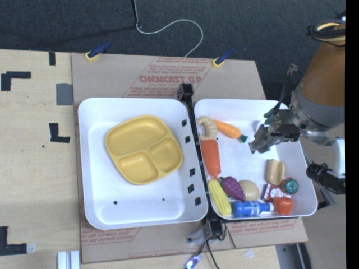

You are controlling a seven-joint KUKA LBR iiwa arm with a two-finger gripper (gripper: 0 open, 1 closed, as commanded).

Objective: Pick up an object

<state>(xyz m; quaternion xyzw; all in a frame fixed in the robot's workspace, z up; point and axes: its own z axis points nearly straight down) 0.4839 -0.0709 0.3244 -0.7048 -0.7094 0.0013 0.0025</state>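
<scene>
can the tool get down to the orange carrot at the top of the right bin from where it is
Probably yes. The tool hangs over the right bin, just right of the carrot. Bare white floor lies between them, and only a pale beige toy touches the carrot's far left end.

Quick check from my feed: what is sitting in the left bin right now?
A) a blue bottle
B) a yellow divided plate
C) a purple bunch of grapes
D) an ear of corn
B: the yellow divided plate lies alone in the left bin, while the small toys sit in the right bin.
</scene>
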